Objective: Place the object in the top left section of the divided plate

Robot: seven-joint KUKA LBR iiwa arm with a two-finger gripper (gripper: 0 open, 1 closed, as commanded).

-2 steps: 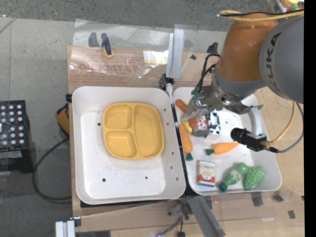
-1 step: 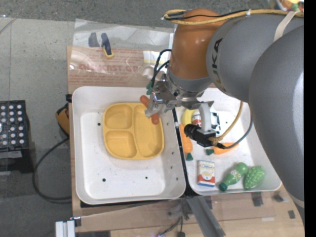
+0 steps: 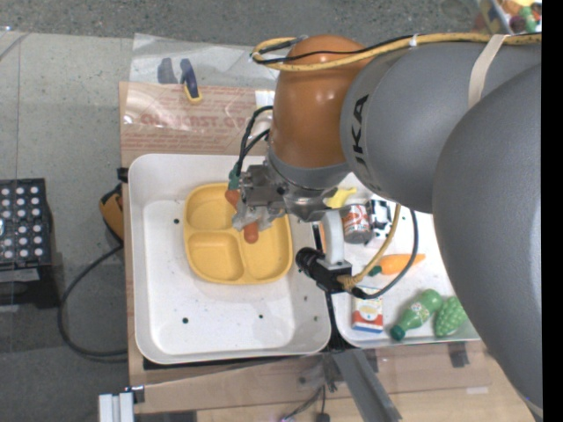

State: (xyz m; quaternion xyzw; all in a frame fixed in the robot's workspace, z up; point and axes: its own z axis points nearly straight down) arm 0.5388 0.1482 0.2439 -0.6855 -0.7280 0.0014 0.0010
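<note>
The small reddish object (image 3: 251, 232) is hanging under the gripper (image 3: 249, 221), over the middle of the yellow divided plate (image 3: 211, 271). It seems to be pinched between the fingers, its long axis pointing almost straight down. The lifting part seems done; in my judgement, moving it to the top left section (image 3: 208, 207) and releasing it is remaining. The plate is lying in the left white bin (image 3: 158, 323).

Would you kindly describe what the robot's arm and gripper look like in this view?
The arm is bulky, rounded and grey, with a glossy orange band above the wrist and dark lettering on the grey shell. A yellow cable loops over the orange section, and black cables hang near the wrist. The gripper is a compact grey metal assembly.
</note>
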